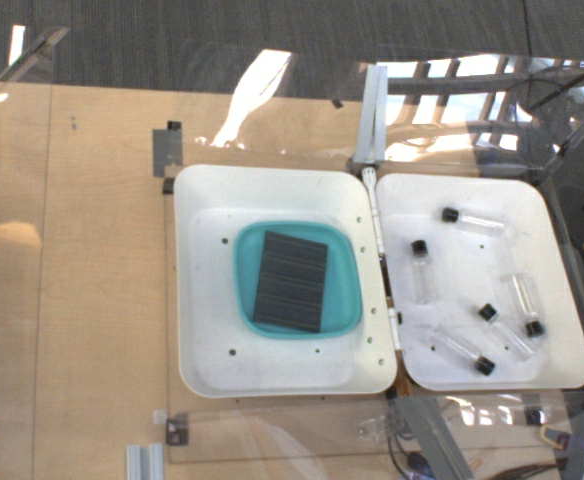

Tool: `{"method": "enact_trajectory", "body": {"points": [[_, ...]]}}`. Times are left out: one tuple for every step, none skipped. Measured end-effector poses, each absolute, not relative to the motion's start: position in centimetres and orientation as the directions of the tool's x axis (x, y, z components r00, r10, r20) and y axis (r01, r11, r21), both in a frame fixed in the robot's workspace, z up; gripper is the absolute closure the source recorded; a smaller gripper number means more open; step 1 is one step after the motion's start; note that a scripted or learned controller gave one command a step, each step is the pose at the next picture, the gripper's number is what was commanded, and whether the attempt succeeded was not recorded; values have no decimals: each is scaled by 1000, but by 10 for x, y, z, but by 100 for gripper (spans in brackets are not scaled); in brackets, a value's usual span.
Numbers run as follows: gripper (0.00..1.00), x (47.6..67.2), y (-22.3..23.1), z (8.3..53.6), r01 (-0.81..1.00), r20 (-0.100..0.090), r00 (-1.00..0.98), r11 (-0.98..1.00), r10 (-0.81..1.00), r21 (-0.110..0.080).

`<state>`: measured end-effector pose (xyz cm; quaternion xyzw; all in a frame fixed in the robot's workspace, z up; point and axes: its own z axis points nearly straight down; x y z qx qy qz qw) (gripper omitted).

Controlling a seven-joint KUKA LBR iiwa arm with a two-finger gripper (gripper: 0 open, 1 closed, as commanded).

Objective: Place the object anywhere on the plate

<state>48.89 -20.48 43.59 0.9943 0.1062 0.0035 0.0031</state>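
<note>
So, count time: two shallow white plastic bins, left one and right one, side by side. One teal rounded-square plate sits in the left bin, and one dark grey ribbed rectangular block is lying flat on it, roughly centred. Five clear vials with black caps are scattered in the right bin. Can't tell if my gripper is open or closed.

A dark grey ribbed carpet fills the top of the frame, below it a pale wooden bench top under glare patches, with metal framing at upper right of centre.
</note>
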Motion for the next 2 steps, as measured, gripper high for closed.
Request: {"method": "enact_trajectory", "body": {"points": [[0,489,-205,436,211,6,977,-977,211,7],[0,489,-205,436,211,6,977,-977,211,7]]}}
